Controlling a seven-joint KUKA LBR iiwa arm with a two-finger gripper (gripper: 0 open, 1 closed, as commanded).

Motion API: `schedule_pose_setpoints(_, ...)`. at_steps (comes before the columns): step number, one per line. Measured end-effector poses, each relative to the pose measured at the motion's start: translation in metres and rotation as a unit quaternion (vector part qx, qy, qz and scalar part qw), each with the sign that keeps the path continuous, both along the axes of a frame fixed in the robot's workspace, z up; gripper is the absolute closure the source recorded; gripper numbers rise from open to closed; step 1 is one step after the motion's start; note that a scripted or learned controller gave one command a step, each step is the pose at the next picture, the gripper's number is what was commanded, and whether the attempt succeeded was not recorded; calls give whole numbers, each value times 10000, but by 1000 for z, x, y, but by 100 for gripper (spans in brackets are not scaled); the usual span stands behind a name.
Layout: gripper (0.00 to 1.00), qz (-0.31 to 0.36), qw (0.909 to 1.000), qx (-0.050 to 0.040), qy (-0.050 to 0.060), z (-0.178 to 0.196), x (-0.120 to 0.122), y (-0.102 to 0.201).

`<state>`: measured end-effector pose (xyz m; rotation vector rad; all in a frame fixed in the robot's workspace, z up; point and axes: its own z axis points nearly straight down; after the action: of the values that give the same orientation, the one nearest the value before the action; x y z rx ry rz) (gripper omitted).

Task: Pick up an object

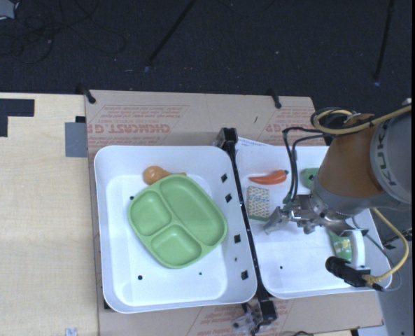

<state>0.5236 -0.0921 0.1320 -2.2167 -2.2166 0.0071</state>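
**Gripper low in the right bin, beside a small packet**

In the camera view, we see the arm [354, 170] reaching in from the right across the right bin [298, 278]. Its gripper [277, 221] sits low over the middle of that bin, pointing toward the bin's left wall. We cannot tell how far it is open, nor whether it has hold of anything.

Just above and left of the gripper lies a small pale speckled packet [258, 202], the nearest loose thing to it; we cannot tell whether they touch. Above the packet lies an orange-red carrot-shaped piece [268, 177]. A round green item [309, 178] shows at the arm's upper edge, partly hidden. A green-and-white item [343, 246] lies below the arm, near the bin's right side.

The left bin [116, 264] holds a green divided plate [177, 219], set at a slant. An orange lump [153, 174] peeks out at its upper left edge. Both bins rest on printed cardboard [158, 121].
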Motion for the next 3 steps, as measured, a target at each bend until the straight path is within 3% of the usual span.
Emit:
schedule_pose_setpoints(1,0,0,10000,-1,-10,-47,-1,1)
schedule_pose_setpoints(2,100,-37,10000,-7,-18,-34,-1,-2)
schedule_pose_setpoints(3,100,3,10000,-6,-41,28,0,-4)
